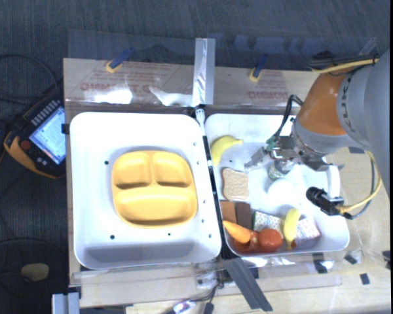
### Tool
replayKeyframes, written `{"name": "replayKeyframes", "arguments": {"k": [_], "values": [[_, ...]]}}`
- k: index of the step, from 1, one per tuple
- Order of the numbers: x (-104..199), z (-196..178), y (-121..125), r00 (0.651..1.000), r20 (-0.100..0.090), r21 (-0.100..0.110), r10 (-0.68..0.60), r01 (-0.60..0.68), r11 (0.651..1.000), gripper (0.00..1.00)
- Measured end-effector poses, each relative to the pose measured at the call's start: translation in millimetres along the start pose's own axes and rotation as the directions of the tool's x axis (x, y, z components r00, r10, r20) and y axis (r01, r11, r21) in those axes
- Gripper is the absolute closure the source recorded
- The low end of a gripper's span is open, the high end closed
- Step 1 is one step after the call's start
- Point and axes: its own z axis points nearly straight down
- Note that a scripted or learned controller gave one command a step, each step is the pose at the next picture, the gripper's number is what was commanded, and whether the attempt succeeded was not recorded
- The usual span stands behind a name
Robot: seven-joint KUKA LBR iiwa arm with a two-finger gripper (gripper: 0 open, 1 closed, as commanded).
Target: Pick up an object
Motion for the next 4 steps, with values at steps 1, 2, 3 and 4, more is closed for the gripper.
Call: {"name": "replayKeyframes", "arguments": {"k": [1,2,3,4], "values": [[-21.5,2.4,11.7,0.999,0.008,-0.019,-0.033,0.033,0.999,0.00],[-73.2,-14.3,47.2,0.982,-0.017,0.033,-0.189,0.189,0.981,0.00],[-81.0,13.2,50.3,0.982,-0.019,0.031,-0.186,0.187,0.982,0.00],[-81.9,1.8,53.2,0.982,-0.013,0.027,-0.188,0.188,0.982,1.00]]}}
